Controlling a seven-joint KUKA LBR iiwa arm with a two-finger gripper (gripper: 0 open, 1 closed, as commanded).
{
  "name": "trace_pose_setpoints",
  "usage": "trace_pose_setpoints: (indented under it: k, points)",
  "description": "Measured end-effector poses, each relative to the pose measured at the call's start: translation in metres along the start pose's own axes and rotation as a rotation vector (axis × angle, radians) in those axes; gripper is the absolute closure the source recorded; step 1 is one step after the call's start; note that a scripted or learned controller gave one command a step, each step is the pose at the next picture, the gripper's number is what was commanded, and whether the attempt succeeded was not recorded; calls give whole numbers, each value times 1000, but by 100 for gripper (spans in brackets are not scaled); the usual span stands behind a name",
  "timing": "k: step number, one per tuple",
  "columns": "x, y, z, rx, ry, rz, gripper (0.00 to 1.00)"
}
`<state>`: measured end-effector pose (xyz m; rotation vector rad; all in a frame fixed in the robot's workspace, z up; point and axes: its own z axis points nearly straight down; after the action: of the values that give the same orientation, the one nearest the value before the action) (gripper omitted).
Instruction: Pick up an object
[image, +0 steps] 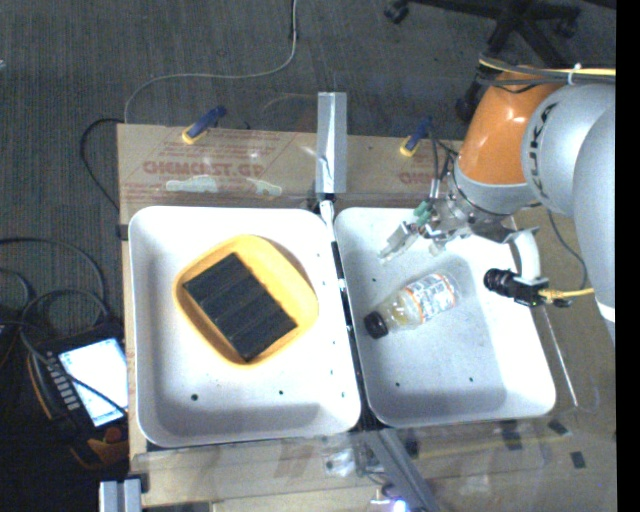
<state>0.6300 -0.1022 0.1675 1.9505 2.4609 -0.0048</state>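
Approach to the grasp: the hand (408, 236), fingers apart and holding nothing, hangs over the right bin (520, 395) above the bottle (418, 302) lying on its side; it should descend square across the bottle's body, not its cap.

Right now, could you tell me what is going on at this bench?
A KUKA arm reaches in from the right, its gripper hanging over the back of the right bin with nothing between its fingers. A clear plastic bottle with a dark cap lies on its side in that bin, just in front of the gripper and apart from it. The left bin holds a yellow dish with a dark ridged block on it. No pick has been made yet.
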Motion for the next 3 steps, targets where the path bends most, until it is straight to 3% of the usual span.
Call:
trace_pose_setpoints:
  k: [1,2,3]
  points:
    - [-20,18,-45,-1,2,55,0]
    - [-44,-10,-90,-1,2,35,0]
    - [-28,0,13,0,4,-154,0]
